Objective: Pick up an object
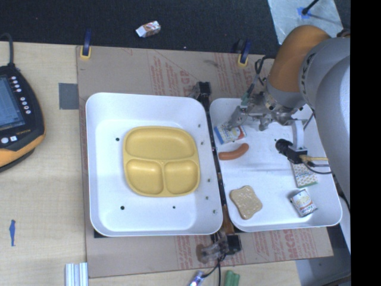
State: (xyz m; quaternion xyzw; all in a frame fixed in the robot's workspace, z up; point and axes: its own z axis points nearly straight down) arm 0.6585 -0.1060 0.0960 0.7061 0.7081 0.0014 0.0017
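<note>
Here, jaws (241, 119): low in the right bin's (269, 219) far corner; whether apart or together, I cannot tell.
Card (228, 133): directly under them, the likely target.
Sausage (233, 152): just nearer than the card.
Toast (246, 201): well clear, towards the bin's near edge.
Yellow tray (161, 161): in the other bin, untouched.

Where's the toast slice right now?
In the camera view, the toast slice lies flat near the front edge of the right bin, below the sausage and left of the small can.
</note>
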